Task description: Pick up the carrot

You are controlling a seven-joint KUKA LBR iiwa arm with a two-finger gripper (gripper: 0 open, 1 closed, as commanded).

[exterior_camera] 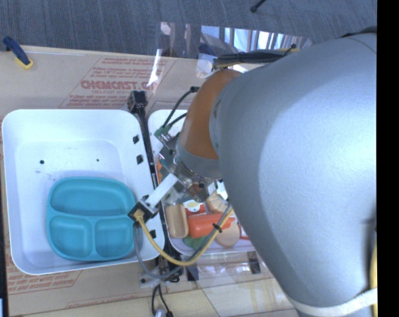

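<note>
The carrot (203, 224) is orange with a green end and lies near the front of the right bin (161, 121), among other toy foods. My gripper (191, 195) hangs low in that bin, just behind and above the carrot. The big grey arm covers most of the right bin and whatever else is in it. I see nothing held by the gripper.
A tan bun-like piece (176, 220) lies left of the carrot and another tan piece (228, 234) to its right. The left bin (28, 131) holds a blue divided tray (90, 218). Brown cardboard (113, 81) lies behind the bins.
</note>
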